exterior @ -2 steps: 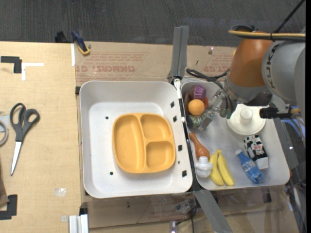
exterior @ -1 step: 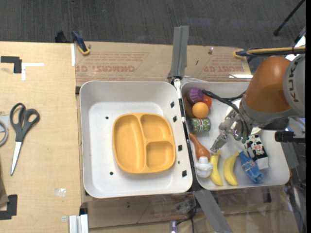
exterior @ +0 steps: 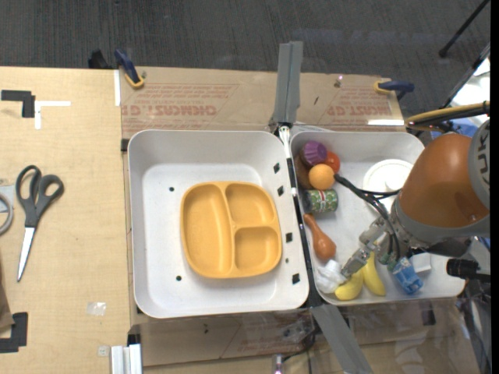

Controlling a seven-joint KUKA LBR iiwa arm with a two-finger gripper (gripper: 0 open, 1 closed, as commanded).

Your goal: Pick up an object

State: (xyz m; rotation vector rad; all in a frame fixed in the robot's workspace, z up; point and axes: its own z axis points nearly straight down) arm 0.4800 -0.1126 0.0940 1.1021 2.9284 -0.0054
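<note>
My gripper [exterior: 363, 257] hangs low in the right bin [exterior: 355, 142], near its front edge. It sits just above two yellow bananas [exterior: 360, 282] and looks close to or touching them. A blue object [exterior: 406, 276] lies to the right of the bananas, partly under the arm. Left of the gripper lies an orange-brown carrot-like piece [exterior: 320, 238]. Further back are a green can [exterior: 321, 201], an orange ball [exterior: 320, 177], a purple item [exterior: 314, 153] and a small red one [exterior: 333, 161]. A white dish [exterior: 387, 175] rests at the back right, partly hidden by the orange wrist band [exterior: 444, 185].
The left bin [exterior: 148, 209] holds a yellow three-compartment plate [exterior: 231, 229]. A black cable [exterior: 362, 192] runs from the arm across the right bin. Scissors [exterior: 33, 206] lie on the bench far left. A grey divider bar [exterior: 287, 84] stands behind the bins.
</note>
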